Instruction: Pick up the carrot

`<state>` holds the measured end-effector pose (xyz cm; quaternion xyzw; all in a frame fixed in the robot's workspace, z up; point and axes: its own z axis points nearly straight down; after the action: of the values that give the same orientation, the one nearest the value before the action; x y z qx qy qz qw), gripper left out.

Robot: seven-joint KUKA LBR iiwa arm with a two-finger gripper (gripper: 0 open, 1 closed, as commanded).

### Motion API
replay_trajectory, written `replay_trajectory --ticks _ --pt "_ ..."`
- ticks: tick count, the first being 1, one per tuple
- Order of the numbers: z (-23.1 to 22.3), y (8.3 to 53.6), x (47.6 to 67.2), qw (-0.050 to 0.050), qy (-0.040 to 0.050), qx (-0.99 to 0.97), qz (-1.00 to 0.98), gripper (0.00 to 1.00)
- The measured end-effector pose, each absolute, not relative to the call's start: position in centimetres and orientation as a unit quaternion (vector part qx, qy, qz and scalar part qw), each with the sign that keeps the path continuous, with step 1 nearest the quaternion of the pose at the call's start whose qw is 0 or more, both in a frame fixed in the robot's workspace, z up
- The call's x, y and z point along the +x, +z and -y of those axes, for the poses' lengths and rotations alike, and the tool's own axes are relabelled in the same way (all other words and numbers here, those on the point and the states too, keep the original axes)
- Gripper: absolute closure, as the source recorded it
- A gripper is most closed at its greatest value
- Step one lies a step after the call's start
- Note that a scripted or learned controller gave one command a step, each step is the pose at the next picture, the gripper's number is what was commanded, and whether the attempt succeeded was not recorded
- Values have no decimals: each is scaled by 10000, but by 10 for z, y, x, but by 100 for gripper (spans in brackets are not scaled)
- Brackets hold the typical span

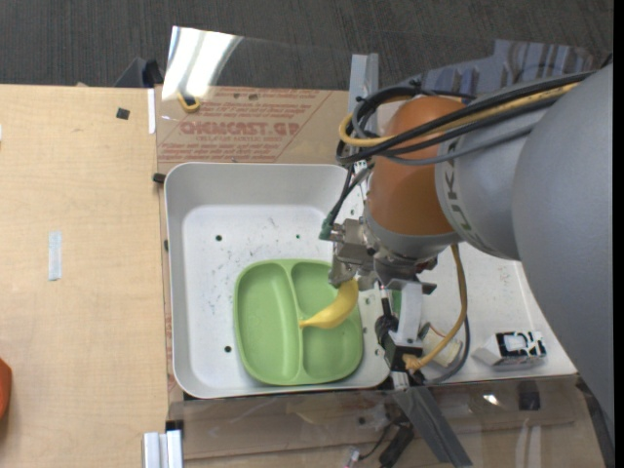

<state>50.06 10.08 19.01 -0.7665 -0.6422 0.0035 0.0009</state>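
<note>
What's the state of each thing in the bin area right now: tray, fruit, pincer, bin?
green tray: lying flat in the bin, two compartments, upright.
banana: lying on the tray's right compartment, its upper end under the pincer.
pincer: low over the tray's right edge at the banana; grip not readable from this angle.
white bin: sitting flat on the bench, holding the tray.

There was one white bin [195, 291]. Inside it sat one green plate [273, 330] with two parts. One yellow banana [331, 311] lay on the plate. There was one big grey robot arm [507, 183]. One brown cardboard sheet [249, 130] lay behind the bin.
</note>
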Motion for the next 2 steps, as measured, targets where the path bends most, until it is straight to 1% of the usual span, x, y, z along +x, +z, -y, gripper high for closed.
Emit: replay_trajectory --ticks 1,2 --pt "25 221 506 2 14 -6599 7513 100" --pt "-98 211 529 5 23 -6423 7665 100"
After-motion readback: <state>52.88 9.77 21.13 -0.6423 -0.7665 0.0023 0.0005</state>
